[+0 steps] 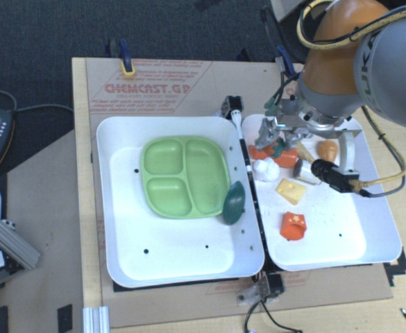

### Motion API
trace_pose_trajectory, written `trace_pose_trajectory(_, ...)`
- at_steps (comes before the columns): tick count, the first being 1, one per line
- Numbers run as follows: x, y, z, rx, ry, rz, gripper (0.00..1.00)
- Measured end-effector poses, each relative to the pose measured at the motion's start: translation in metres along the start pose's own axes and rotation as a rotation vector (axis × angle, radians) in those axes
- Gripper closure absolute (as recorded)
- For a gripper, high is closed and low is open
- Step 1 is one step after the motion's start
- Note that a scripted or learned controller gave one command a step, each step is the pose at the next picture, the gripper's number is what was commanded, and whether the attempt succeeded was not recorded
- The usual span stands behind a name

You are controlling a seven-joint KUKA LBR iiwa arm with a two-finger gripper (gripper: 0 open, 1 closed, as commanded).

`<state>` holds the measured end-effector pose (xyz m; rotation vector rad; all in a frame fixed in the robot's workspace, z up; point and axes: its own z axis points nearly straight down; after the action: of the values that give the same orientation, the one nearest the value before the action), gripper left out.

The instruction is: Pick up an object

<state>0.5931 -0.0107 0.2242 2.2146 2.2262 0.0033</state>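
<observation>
1. Hanging low over the back of the right bin (379,245), the gripper (275,139) hides its own tips; open or closed, I cannot tell.
2. Just beside it lie small toys (286,159).
3. A green plate (186,177) fills the left bin (119,255).

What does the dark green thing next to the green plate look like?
Look in the left white bin, where the light green divided plate lies. At the plate's lower right corner sits a small dark green oval object, leaning on the rim. It is much darker than the plate.

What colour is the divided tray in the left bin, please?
Light green, seen in the camera view.
</observation>
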Motion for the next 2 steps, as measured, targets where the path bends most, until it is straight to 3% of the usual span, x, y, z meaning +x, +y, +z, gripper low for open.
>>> trace_pose_trajectory(1,0.049,0.001,0.001,0.000,0.000,0.000,1.00)
trace_pose_trajectory(2,0.098,0.021,-0.011,-0.002,0.002,-0.001,1.00)
